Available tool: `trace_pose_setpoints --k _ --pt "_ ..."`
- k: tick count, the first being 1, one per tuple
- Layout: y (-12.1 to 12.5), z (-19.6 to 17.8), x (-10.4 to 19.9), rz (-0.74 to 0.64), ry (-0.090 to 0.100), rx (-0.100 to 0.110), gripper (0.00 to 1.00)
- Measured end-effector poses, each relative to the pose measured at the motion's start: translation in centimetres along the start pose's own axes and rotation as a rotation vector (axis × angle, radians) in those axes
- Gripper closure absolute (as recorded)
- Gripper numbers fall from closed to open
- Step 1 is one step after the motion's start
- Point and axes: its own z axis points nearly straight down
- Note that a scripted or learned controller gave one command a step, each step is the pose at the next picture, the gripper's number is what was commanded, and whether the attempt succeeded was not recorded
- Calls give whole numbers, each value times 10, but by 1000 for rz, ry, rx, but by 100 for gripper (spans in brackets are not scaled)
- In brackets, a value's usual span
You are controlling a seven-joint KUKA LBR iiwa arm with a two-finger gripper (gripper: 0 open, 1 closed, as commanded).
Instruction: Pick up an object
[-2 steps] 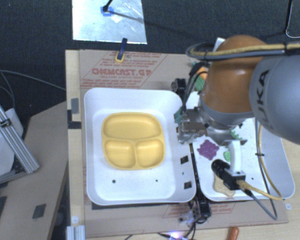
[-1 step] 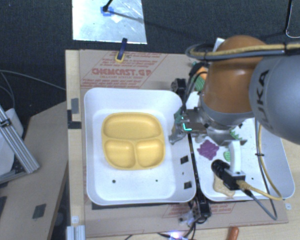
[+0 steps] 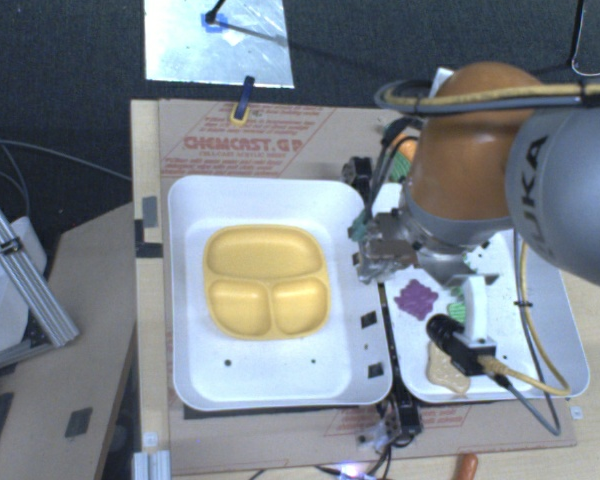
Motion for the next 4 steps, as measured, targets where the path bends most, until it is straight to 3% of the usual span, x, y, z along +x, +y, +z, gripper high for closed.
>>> trace_pose_setpoints --k 1,2,3,4 --pt "-2 -156 -3 10 4 -16 100" --pt "-5 -120 -65 20 -2 2 100" --pt "-6 -104 -125 21 -2 1 100" --pt "-7 -57 -160 18 -2 5 100"
